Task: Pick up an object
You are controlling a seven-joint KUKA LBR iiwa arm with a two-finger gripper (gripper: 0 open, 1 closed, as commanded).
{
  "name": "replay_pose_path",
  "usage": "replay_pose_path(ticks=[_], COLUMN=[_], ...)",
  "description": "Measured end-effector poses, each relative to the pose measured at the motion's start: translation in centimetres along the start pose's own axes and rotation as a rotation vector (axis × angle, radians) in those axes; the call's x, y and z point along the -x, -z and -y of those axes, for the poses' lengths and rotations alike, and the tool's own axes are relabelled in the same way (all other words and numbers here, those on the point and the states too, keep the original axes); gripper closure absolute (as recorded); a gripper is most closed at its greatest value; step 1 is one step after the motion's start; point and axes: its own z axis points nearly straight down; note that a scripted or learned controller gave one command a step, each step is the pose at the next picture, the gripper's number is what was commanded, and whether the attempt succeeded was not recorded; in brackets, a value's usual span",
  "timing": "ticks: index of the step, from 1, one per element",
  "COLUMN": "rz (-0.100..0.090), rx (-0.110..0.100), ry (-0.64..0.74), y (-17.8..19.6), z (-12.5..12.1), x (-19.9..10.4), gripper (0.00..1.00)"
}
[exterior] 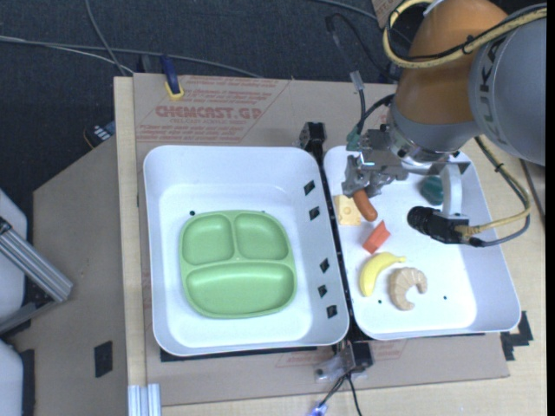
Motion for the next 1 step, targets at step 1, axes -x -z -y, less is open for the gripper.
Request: replay_pose_path(ticks=[1], rz=[0.000], rx=[0.001], ry=[0.000], y=[0.30], z=[1.35], x=[-5.75], gripper=[1.00])
